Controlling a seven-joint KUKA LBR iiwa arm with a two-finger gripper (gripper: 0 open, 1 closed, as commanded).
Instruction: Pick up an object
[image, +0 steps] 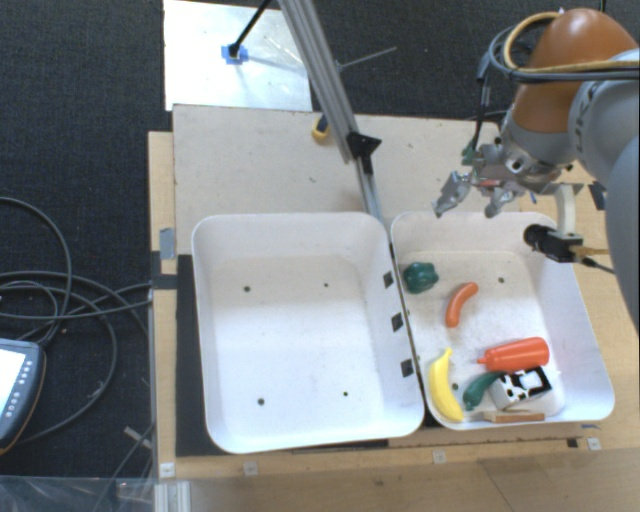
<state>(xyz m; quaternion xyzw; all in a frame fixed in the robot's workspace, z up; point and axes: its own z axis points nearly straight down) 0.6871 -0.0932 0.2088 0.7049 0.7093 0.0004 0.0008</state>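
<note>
Camera view has the hand (470, 197) hanging above the far rim of the right bin (590, 330), its two fingers spread wide with nothing between them. Every pickable thing lies nearer the camera than the hand: a green pepper (420, 276) closest to it, then an orange sausage (459, 302), and farther off a packed corner holding a banana (443, 387), an orange bottle (516, 353), a dark green piece (480, 386), a black-and-white block (525, 385) and a wooden stick (510, 416). That crowding is probably the main risk: fingers dropped there may strike a neighbour or pinch two things. The pepper sits near the bin wall, which could block one finger. The left bin (225, 250) lies well off to the hand's side on the desk (260, 160)
</note>
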